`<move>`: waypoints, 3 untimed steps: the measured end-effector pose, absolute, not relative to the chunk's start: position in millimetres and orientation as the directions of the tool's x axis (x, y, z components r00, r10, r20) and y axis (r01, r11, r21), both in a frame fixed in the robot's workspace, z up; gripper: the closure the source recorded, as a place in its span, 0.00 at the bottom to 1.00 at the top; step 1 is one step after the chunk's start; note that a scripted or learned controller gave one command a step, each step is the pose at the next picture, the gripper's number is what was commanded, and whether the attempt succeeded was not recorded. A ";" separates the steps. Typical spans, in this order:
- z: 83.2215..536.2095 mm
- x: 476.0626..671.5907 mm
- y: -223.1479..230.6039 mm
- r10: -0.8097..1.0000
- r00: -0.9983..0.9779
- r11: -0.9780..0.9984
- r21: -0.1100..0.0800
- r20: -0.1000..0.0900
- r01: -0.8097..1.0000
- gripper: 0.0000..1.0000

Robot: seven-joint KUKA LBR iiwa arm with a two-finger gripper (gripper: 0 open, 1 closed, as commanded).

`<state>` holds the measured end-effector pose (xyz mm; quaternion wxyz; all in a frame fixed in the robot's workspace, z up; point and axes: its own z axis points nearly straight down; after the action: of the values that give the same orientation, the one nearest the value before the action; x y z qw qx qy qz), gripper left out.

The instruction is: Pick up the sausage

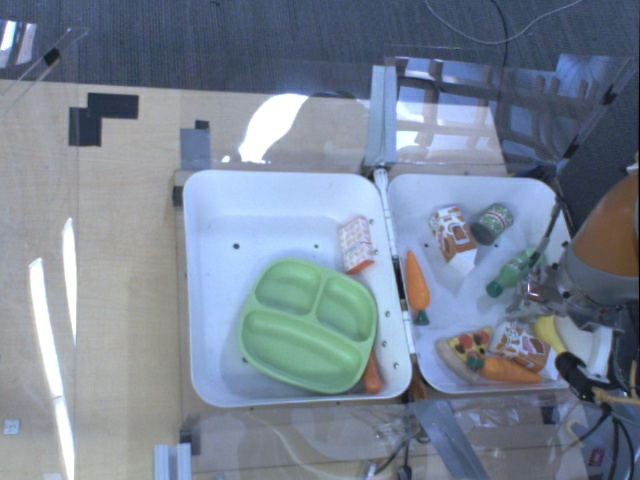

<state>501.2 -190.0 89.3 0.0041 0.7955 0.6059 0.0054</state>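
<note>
Reading the sausage (508,371) as the orange elongated piece at the front of the right bin (478,184). It is touching the pizza slice (462,351) on its left and partly tucked under a printed packet (520,340). That ID is a judgement. A shorter orange-brown piece (372,374) is wedged between the green plate (308,326) and the front-right corner of the left bin (215,268), and it could be the real target. The carrot (417,286) has a green tip, so I've ruled it out.

The gripper (540,293) is over the right side of the right bin, next to the green bottle (512,273). It's blurred against the clutter, so I can't tell how far open it is, and I can't see anything held in it.

Key relation: the sausage lies just toward the front of the bin from the gripper and slightly left, close by. Its long axis runs roughly left-right across the bin, nearly parallel to the front wall, so I'd close across the short axis, front to back.

Risks are the packet overlapping the top, the banana (548,330) close on the right, and the front wall limiting clearance. It could easily grab the packet instead.
</note>
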 end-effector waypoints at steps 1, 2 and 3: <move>88.4 502.3 -186.0 0.966 0.260 -0.260 0.011 0.008 0.966 0.00; 88.7 492.4 -142.4 0.980 0.198 -0.198 0.016 -0.001 0.980 0.00; 210.5 576.2 -107.8 0.980 0.201 -0.201 0.004 -0.001 0.980 0.00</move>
<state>576.2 -107.8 210.5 0.0020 0.7750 0.6320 0.0009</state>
